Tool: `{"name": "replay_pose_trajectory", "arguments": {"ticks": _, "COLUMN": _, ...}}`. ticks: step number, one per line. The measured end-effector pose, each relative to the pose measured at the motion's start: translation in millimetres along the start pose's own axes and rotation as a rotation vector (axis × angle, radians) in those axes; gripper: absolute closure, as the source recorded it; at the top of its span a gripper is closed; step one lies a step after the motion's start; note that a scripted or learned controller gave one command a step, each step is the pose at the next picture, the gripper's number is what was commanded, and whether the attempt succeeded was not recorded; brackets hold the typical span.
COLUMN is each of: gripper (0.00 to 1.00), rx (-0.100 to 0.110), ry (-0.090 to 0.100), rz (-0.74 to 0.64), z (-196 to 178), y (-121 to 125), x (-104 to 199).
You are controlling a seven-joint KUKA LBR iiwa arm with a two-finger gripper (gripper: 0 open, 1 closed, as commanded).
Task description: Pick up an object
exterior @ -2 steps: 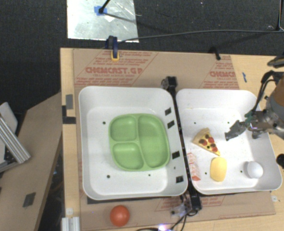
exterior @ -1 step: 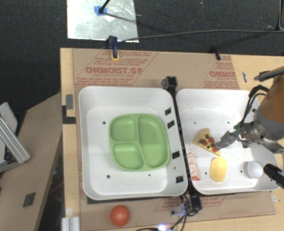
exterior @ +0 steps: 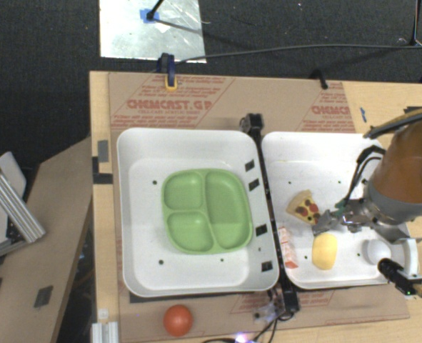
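In the right bin (exterior: 303, 156) lie a toy pizza slice (exterior: 303, 207) and, nearer the front, a yellow lemon (exterior: 325, 251). My gripper (exterior: 330, 220) reaches in from the right and hovers low between them, just right of the pizza slice and just above the lemon. It hides the small gap between the two. Nothing is visibly held in it. The left bin (exterior: 136, 191) holds a green divided plate (exterior: 206, 211) lying flat in its middle.
A small red and white packet (exterior: 285, 247) lies at the right bin's left edge by the divider. A red ball (exterior: 178, 319) sits on the bench in front of the left bin. The grey arm with its orange band (exterior: 410, 170) covers the right bin's right side.
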State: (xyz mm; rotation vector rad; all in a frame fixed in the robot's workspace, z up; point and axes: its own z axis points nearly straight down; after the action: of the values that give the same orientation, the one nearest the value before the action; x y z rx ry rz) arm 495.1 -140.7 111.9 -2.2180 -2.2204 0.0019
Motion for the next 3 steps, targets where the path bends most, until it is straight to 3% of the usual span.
{"name": "replay_pose_trajectory", "arguments": {"ticks": 1, "gripper": 0.0, "rx": -0.002, "ry": 0.0, "rz": 0.0, "z": 28.9, "y": 0.4, "x": 0.4}}
{"name": "replay_pose_trajectory", "arguments": {"ticks": 2, "gripper": 1.0, "rx": -0.007, "ry": -0.001, "rz": 0.0, "z": 16.3, "y": 1.9, "x": 0.2}}
{"name": "replay_pose_trajectory", "arguments": {"ticks": 3, "gripper": 1.0, "rx": -0.008, "ry": -0.003, "rz": -0.002, "z": -39.3, "y": -6.5, "x": 2.0}}
